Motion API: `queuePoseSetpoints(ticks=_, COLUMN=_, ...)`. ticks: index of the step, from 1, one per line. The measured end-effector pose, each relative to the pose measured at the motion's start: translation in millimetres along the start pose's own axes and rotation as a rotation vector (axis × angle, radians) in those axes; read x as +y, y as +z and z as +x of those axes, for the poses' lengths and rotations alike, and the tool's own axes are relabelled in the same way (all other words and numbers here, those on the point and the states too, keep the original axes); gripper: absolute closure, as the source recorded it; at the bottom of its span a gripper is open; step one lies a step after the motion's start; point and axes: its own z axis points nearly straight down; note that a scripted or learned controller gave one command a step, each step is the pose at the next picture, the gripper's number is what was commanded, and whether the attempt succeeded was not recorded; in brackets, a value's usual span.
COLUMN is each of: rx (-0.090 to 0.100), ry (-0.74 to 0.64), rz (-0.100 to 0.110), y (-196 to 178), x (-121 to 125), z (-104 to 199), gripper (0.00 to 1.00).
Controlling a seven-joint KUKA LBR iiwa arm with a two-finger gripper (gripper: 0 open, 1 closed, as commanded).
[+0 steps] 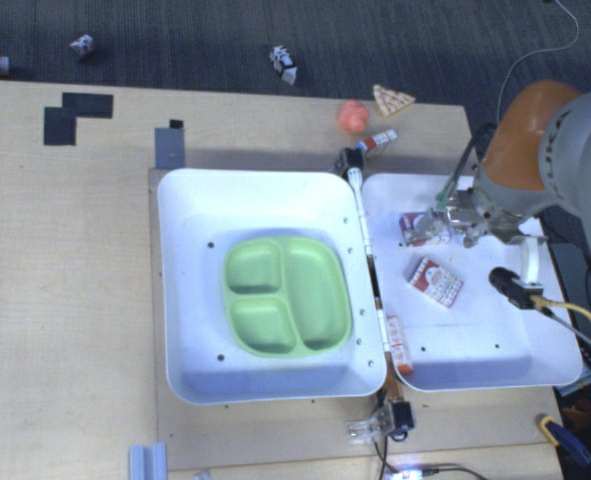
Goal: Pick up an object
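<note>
one fixed camera sits high above the bench [65, 268], looking down at a slant from its near edge. it takes in both white bins [185, 268], with dark floor [225, 18] along the far side.

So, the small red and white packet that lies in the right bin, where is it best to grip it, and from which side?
The red and white packet lies flat and askew on the floor of the right bin, apart from the other items. I would come straight down from above and close across its shorter width, fingers turned to match its slant. The gripper hangs just above and to its right.
</note>
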Motion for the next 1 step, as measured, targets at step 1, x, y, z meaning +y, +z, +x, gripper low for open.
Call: queuePoseSetpoints(ticks=1, rx=0.002, ry=-0.001, rz=-0.002, y=-11.3, x=1.2, z=1.4, gripper=1.00)
